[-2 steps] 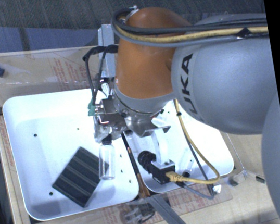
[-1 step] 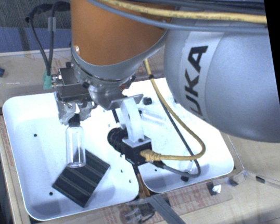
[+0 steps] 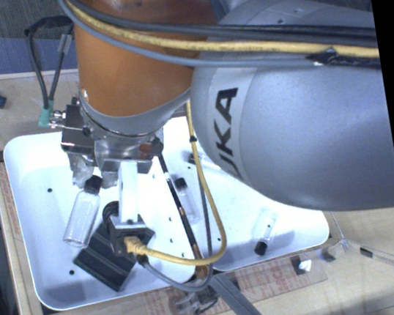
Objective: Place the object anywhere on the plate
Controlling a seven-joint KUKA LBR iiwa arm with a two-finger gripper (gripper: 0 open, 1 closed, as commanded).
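Note:
A clear plastic bottle (image 3: 79, 216) with a black cap lies tilted in the left white bin (image 3: 23, 218), near its left wall. My gripper (image 3: 82, 167) hangs just above the bottle's capped end, at the foot of the orange wrist band. The arm's grey body covers most of the right bin (image 3: 299, 242) and the back of both bins.
A small clear vial (image 3: 265, 233) with a black cap lies near the right bin's front edge. Another small dark-capped vial (image 3: 181, 185) sits by the divide between the bins. Cables and a green plug (image 3: 46, 119) lie on the bench behind the left bin.

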